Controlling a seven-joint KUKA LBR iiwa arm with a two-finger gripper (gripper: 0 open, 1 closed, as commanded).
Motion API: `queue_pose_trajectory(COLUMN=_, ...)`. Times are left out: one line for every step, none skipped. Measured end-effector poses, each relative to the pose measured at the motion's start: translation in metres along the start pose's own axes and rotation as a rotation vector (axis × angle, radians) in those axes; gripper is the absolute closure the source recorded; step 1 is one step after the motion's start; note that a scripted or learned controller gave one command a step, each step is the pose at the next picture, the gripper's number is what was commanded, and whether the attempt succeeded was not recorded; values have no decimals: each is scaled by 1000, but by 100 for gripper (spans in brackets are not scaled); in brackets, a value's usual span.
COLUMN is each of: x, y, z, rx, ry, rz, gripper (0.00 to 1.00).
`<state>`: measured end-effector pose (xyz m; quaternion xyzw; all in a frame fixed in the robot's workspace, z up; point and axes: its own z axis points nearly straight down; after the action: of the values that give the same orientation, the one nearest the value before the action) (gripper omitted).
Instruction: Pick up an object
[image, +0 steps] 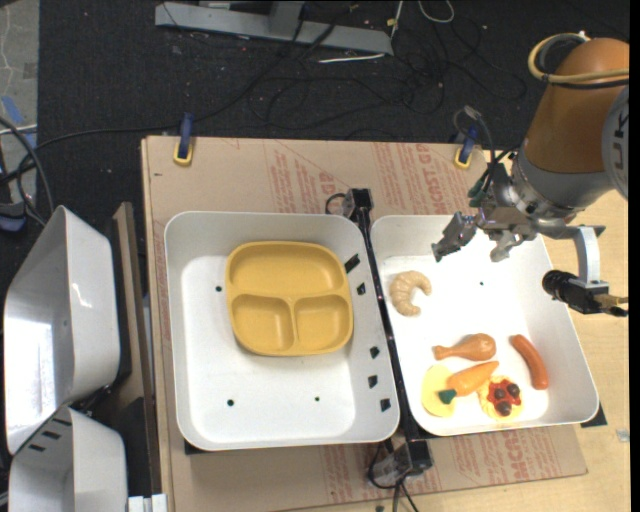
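Overhead, spread fingers (474, 242) hang above the right bin (570, 400) on a cardboard-topped bench (290, 165).

A yellow divided plate (290, 298) lies in the left bin (190, 330).

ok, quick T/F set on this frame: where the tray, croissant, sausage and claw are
1. The yellow tray sits in the left bin. True.
2. The croissant lies in the left bin. False: it is in the right bin, near its left wall.
3. The claw holds the drumstick. False: it hangs open over the right bin's far end, with nothing between its fingers.
4. The sausage lies right of the drumstick. True.
5. The carrot rests on the tray. False: it is in the right bin.
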<state>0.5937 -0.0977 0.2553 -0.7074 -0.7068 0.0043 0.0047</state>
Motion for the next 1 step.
queue_pose_trajectory(x=0, y=2, z=-7, rx=-12, ry=-1, rz=-2, gripper=0)
